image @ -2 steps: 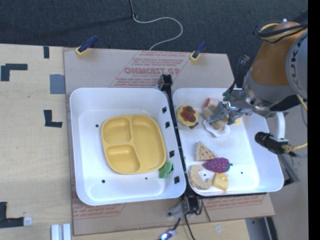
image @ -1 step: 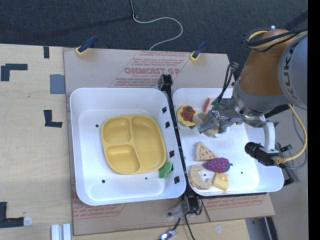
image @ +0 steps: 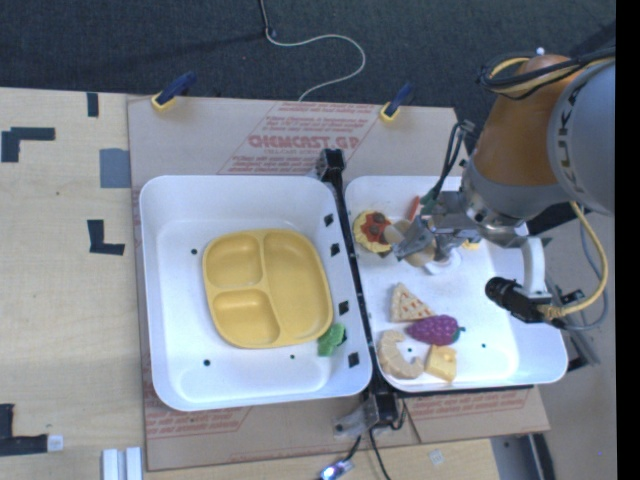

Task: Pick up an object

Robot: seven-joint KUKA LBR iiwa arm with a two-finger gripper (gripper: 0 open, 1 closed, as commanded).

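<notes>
Red printed lettering runs across the brown cardboard sheet (image: 300, 140) under the bins; it is upside down from this view and too small to read with certainty. No other legible label or brand shows.

The grey arm with its orange band (image: 525, 118) comes in from the right and ends in a metal two-finger claw (image: 420, 243) hanging over the far part of the right-hand shallow white bin (image: 520, 353). Whether its fingers are spread or closed cannot be told, and nothing can be seen held between them.

Taking the claw as the landmark: just to its left, against the bin's dividing wall, lies a round yellow toy pizza with red and dark toppings (image: 374, 230). A small orange carrot-like piece (image: 413, 208) lies just beyond the claw. Nearer the camera than the claw lie a tan triangular wedge (image: 405, 303), then a purple bunch of plastic grapes (image: 435, 329), and further on a pale curved bread-like piece (image: 398, 356) touching a yellow cheese block (image: 441, 364). These four are apart from the claw.

Well to the claw's left, in the left-hand white bin (image: 165, 268), sits a yellow three-compartment plastic plate (image: 267, 288), with a small green piece (image: 331, 340) beside its near right corner.
</notes>
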